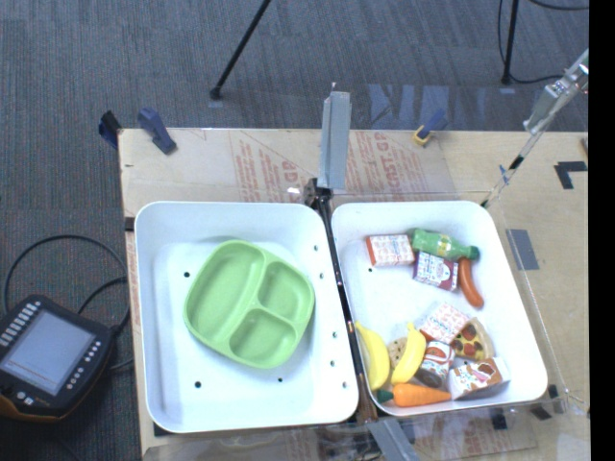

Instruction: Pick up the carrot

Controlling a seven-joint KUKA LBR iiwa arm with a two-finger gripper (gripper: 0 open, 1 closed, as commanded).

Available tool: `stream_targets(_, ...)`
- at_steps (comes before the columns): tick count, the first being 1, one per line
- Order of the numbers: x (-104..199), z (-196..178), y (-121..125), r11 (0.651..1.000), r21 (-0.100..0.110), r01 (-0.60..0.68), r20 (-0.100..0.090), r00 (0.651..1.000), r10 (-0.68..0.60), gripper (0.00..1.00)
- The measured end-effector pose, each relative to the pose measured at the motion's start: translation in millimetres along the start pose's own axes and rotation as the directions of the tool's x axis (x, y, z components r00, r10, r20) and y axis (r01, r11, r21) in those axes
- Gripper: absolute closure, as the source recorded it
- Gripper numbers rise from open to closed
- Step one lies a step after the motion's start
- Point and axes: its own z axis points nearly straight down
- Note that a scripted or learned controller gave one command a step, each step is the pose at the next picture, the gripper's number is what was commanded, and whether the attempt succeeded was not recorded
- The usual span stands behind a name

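The carrot (420, 395) is orange with a green top at its left end. It lies flat along the front wall of the right bin (509, 257), pointing right. Two yellow bananas (375, 355) lie just behind it on the left. Small snack packs (474, 376) press against its right end.
The right bin also holds a green bottle (443, 244), red-and-white cartons (389, 250), a sausage (470, 282) and a pizza slice (474, 337). A green divided plate (250, 303) sits in the left bin (159, 257). A grey post (335, 147) stands behind the bins. A teach pendant (46, 355) lies on the floor at the left.
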Motion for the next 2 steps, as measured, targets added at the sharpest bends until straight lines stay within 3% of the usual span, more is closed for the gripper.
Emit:
stream_targets(1,-1,-7,2,1.000,0.002,0.003,-0.002,1.000,-0.003,1.00)
stream_targets(2,27,26,4,0.991,-0.011,-0.136,0.010,0.991,0.136,1.00)
